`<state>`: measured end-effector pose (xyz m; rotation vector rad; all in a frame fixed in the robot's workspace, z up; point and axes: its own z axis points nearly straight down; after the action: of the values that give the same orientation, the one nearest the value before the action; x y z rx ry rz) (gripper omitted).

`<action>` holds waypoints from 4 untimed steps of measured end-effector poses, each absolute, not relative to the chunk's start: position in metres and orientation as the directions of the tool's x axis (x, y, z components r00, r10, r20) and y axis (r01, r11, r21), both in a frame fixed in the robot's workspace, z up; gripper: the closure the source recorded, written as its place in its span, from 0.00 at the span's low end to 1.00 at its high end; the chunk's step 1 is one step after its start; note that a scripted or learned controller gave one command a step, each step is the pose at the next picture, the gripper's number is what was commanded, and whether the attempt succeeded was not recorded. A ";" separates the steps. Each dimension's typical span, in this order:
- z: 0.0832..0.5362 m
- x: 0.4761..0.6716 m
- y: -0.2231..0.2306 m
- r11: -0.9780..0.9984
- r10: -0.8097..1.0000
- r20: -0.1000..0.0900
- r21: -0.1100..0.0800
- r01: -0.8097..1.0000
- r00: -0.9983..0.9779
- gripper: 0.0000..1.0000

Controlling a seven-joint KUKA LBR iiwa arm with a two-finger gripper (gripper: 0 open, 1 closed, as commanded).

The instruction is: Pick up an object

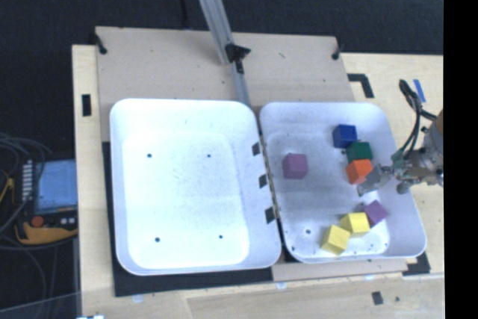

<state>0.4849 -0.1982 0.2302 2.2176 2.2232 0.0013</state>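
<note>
The right bin (314,123) holds several small blocks. A blue cube (344,135), a green cube (359,152) and an orange block (358,171) stand in a line near its right wall. A purple cube (295,166) sits alone toward the bin's left. Near the front lie a small purple block (376,211) and two yellow cubes (357,223) (335,238). My gripper (394,177) reaches in over the bin's right rim, just right of the orange block and above the small purple one. I see nothing held in it.
The left bin (127,160) lies beside the right one, with clips along the shared rim. A metal post (213,4) slants up from behind the bins. A blue box with cables (56,187) sits off the bench to the left.
</note>
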 end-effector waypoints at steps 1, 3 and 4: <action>0.230 0.485 -0.199 0.000 1.000 -0.001 0.002 1.000 0.000 0.00; 0.132 0.488 -0.196 -0.004 1.000 -0.008 0.006 1.000 0.004 0.00; 0.126 0.495 -0.198 0.002 1.000 -0.013 0.026 1.000 -0.002 0.00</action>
<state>0.4950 -0.1982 0.1262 2.1998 2.2037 0.0145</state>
